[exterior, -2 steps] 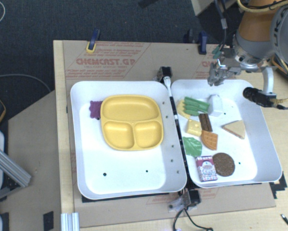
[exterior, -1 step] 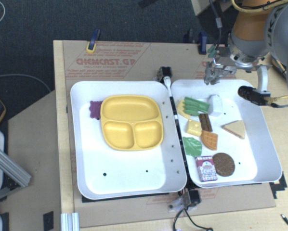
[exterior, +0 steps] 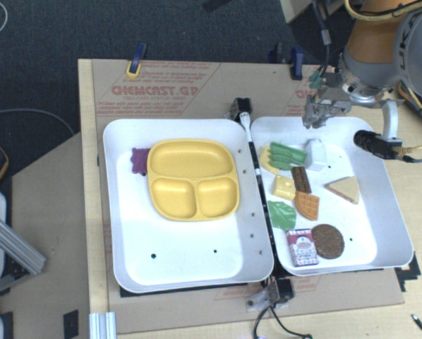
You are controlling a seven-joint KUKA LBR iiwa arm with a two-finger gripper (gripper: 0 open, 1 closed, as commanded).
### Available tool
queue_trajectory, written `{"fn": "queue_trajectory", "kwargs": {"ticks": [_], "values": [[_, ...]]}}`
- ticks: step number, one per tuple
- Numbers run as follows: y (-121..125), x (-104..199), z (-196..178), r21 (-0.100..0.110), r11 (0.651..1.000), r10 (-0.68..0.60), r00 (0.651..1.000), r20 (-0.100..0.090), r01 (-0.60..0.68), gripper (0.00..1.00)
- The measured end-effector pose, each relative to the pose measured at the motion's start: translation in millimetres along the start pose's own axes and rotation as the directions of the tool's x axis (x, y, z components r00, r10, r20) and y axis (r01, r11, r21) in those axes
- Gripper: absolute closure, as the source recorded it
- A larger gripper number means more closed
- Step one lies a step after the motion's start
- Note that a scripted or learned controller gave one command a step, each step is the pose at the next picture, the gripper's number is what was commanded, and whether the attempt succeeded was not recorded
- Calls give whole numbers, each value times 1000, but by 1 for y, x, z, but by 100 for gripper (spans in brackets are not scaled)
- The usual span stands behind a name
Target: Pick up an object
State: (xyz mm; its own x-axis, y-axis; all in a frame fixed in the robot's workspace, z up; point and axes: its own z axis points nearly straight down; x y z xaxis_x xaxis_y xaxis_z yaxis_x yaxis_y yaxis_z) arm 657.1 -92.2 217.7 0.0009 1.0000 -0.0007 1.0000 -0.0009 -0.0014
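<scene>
Your hand hovers above the right bin's far rim, its opening impossible to tell.

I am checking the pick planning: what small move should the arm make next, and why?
Probably lower the gripper straight down toward the small white object just below it in the right bin. The gripper hangs above the bin's far edge, holding nothing visible.

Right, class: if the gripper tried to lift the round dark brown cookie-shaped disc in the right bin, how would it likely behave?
The round dark brown disc lies flat on the right white bin, so it looks thin and probably light. Being flat, it seems unlikely to roll, but offers little edge to grasp. Pushed, it would probably slide across the smooth bin floor towards the small red-and-white packet beside it.
</scene>
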Motion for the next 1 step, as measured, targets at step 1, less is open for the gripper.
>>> {"fn": "queue_trajectory", "kwargs": {"ticks": [1], "values": [[7, 10, -16, -5, 1000, -2, 1000, 0, 2, 100]]}}
